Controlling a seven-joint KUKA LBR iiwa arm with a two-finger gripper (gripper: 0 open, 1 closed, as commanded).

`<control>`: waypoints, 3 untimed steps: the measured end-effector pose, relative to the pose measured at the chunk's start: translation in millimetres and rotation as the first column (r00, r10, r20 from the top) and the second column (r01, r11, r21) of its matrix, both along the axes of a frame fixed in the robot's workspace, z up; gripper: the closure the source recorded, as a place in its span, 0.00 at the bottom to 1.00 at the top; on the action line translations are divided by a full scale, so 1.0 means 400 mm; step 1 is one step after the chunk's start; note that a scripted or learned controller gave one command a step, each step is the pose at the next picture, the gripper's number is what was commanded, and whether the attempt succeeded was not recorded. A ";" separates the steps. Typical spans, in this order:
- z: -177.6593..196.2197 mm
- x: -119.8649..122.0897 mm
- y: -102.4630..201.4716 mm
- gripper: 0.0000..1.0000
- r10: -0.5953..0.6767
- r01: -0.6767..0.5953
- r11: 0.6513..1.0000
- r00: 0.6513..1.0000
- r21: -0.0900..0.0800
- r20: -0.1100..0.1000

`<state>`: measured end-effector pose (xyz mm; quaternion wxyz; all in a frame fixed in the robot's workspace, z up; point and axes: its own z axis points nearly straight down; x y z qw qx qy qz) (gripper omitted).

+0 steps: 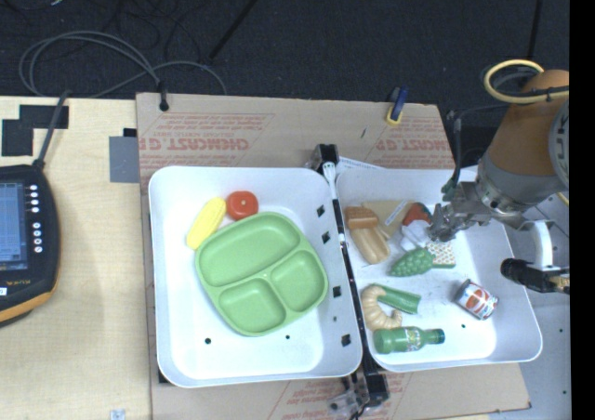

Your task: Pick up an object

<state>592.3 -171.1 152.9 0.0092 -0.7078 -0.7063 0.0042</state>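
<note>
Cannot tell how far the gripper (446, 226) is open, nor whether anything sits in its grasp: too dark and too small against the clutter. Hangs low over the far middle of the right bin (522, 339), at the end of the grey arm (521, 163) with its orange band. Largest first: a printed cardboard sheet (279, 130) under both bins; the left bin (167, 223) with a green divided plate (260, 274), a yellow toy banana (205, 222) and a red toy tomato (243, 203) just beyond the plate's far-left rim. In the right bin, a green bottle (407, 340) lying along the near wall, a tan bread-like toy (367, 234) at far left, a curved tan pastry toy (374, 307) touching a small green piece (400, 298), a knobbly green toy (414, 263) just near-left of the gripper, a red-and-white can (475, 299) lying apart toward the right, a pale checked scrap (444, 253) directly under the gripper. Likeliest target, judging by position: the knobbly green toy or the scrap beside it. To do the step well: centre over one item alone, come straight down, close across its narrow width, lift slowly and check that it rises with the arm. Risk: nudging neighbours or closing on air. Easier pick: the can, well clear of the rest.
</note>
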 end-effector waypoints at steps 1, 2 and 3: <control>-0.076 -0.097 0.089 1.00 -0.003 0.003 1.000 0.999 -0.018 0.042; 0.098 -0.070 0.268 1.00 0.010 -0.009 1.000 1.000 -0.005 0.024; 0.085 -0.117 0.483 1.00 0.010 -0.010 1.000 1.000 -0.002 0.013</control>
